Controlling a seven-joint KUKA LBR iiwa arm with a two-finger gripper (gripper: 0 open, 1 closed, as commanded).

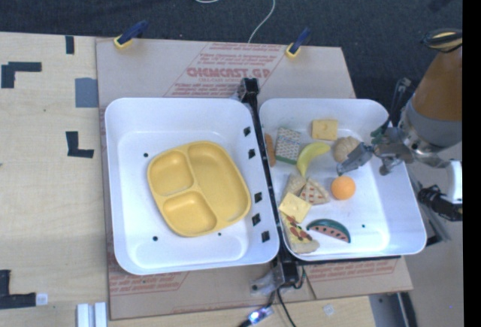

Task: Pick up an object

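Tool [359,158] hovers low in the right bin [391,231] at abt 2 o'clock, fingers apart w/ nothing between them, just beside the brownish lump [346,146] and above the orange ball [343,188]. Best bet imo: drop straight onto the ball at 6 o'clock of the tool, centre it, close slowly so it doesn't roll toward the sandwich wedges [308,190].
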